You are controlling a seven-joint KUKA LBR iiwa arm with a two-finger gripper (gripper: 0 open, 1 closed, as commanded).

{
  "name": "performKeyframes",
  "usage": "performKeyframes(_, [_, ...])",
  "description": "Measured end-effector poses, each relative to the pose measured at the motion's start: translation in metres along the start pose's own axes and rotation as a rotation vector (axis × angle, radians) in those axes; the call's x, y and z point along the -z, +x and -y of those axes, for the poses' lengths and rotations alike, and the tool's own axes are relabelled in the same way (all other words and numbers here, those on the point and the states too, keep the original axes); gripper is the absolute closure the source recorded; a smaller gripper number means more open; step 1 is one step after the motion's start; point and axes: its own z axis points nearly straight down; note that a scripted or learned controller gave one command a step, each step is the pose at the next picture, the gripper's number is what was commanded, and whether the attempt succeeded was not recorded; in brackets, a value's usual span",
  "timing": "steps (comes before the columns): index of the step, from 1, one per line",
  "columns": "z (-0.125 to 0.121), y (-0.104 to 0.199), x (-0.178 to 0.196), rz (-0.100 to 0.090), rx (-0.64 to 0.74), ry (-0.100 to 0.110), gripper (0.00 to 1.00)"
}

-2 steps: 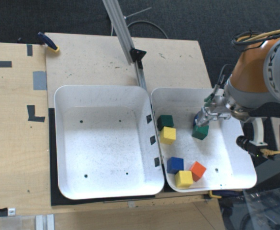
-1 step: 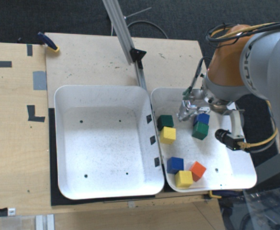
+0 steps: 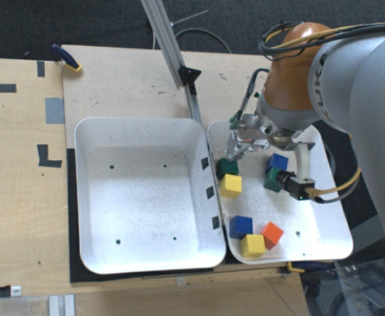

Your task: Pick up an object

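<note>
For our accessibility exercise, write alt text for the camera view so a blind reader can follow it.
A grey and orange robot arm reaches from the right, its gripper low over the right bin, just above a green block and a yellow block. More coloured blocks lie in that bin, beside the left bin.

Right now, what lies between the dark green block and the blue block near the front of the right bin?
In the camera view, a yellow block lies between the dark green block and the blue block.
</note>
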Motion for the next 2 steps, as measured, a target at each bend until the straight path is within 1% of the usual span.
performKeyframes(1, [-0.013, 0.048, 0.012, 0.000, 0.000, 0.000, 1.00])
performKeyframes(2, [-0.019, 0.101, 0.000, 0.002, -0.001, 0.002, 1.00])
